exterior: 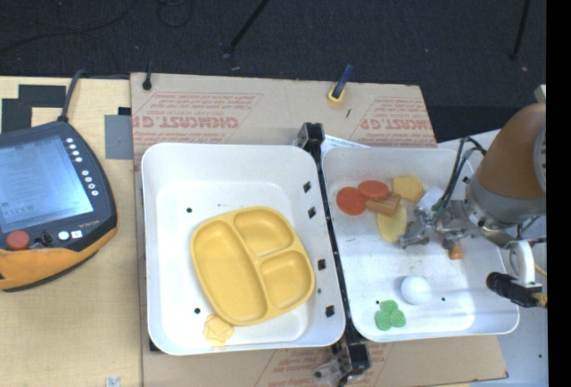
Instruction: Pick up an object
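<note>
Nothing is lifted yet: the gripper (416, 234) sits low in the right bin (486, 318), right of frame centre, beside a yellow food piece (392, 223), its grip state impossible to judge, so the pick remains.

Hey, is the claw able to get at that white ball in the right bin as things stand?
Probably yes. The white ball sits alone on bare bin floor, apart from the green piece, with the claw just above it in the view.
</note>
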`<state>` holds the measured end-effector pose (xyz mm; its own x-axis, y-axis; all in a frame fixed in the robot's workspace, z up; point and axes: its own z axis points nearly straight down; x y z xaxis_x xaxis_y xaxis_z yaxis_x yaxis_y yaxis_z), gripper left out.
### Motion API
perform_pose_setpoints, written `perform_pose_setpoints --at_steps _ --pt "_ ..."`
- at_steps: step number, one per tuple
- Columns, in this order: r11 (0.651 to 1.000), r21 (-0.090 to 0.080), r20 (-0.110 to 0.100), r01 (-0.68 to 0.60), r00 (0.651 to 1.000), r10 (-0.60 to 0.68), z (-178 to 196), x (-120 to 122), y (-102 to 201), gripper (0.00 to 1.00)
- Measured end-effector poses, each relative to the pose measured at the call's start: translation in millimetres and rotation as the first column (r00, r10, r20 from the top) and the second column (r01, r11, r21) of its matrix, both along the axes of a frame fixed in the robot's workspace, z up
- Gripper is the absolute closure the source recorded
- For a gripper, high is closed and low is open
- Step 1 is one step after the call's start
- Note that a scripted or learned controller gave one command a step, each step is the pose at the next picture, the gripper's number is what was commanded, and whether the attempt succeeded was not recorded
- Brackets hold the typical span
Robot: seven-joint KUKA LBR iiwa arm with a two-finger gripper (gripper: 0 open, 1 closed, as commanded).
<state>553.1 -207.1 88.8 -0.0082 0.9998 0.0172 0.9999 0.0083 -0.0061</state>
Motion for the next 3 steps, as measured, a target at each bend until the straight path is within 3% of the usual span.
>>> perform_pose_setpoints --at_steps 1,2,3 --pt "1.0 -0.019 0.019 0.007 1.0 -0.007 185.5 -50.1 26.4 0.0" --pt "1.0 -0.016 0.004 0.008 1.0 -0.008 185.4 -51.0 25.7 1.0" --pt "1.0 -0.016 0.011 0.002 1.0 -0.002 275.2 -77.5 100.0 1.0"
